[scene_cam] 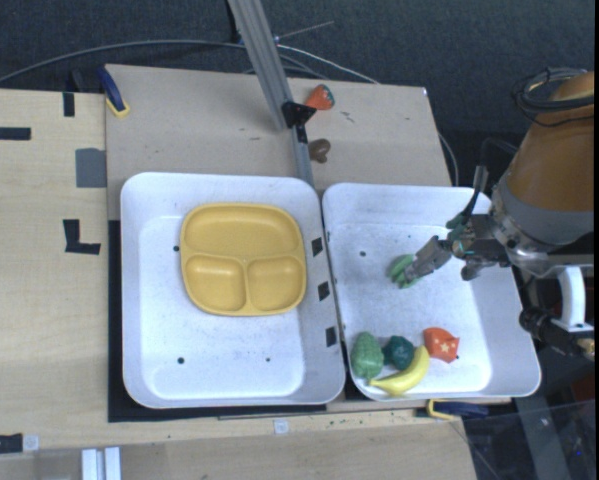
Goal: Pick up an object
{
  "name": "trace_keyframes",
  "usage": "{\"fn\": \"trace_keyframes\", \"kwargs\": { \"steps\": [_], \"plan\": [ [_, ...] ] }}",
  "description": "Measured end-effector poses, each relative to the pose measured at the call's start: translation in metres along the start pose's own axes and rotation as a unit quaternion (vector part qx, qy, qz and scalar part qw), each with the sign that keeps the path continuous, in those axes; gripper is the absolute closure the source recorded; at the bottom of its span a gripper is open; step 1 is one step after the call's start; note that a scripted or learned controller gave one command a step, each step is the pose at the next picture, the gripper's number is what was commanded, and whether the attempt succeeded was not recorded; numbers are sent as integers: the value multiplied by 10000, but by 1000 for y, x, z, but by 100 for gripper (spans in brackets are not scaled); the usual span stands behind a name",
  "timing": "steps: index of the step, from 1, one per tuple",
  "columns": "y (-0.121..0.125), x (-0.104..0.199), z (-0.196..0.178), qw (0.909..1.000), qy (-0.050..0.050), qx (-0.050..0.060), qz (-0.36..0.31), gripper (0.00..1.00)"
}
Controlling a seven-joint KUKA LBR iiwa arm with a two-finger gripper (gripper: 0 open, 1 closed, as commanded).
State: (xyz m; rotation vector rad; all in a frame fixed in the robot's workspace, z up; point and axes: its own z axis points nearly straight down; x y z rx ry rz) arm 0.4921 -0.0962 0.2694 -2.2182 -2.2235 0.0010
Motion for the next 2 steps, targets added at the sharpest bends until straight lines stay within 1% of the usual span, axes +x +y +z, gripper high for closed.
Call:
{"fn": "trace_keyframes", "kwargs": {
  "steps": [1,2],
  "plan": [
    [0,0,0,10000,1,1,1,0],
    [5,-3,57,10000,1,32,9,0]
  ]
}}
